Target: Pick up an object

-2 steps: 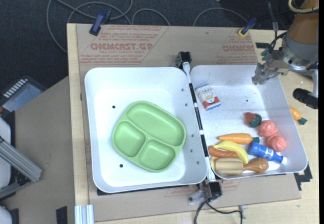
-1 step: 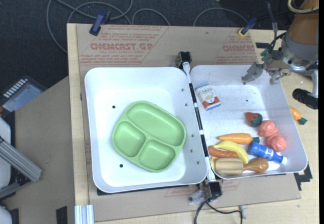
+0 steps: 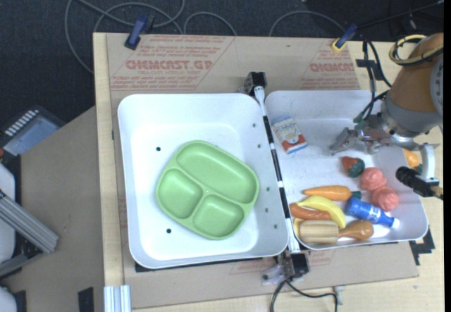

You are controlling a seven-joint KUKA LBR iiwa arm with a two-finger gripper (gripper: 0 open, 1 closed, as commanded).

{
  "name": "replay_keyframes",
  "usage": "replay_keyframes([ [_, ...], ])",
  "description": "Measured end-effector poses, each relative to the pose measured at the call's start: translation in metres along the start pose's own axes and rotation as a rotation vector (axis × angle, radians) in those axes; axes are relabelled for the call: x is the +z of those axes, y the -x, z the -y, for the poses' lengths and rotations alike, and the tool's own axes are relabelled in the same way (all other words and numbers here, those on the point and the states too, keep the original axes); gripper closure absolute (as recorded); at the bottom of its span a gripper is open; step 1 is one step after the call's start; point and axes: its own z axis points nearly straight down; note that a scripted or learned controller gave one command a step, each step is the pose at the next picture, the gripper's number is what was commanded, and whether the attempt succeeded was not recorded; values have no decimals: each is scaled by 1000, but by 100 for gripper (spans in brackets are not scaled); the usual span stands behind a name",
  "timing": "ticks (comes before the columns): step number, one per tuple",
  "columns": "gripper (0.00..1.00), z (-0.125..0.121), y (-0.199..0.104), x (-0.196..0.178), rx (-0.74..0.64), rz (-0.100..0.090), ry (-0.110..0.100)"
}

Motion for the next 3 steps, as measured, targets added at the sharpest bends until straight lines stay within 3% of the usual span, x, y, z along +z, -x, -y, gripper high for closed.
replay_keyframes([
  [1,0,51,-27,-1,0,0,3],
  [2,0,23,11,-1,-3,-4,2],
  [3,0,32,-48,-1,-2,-1,2],
])
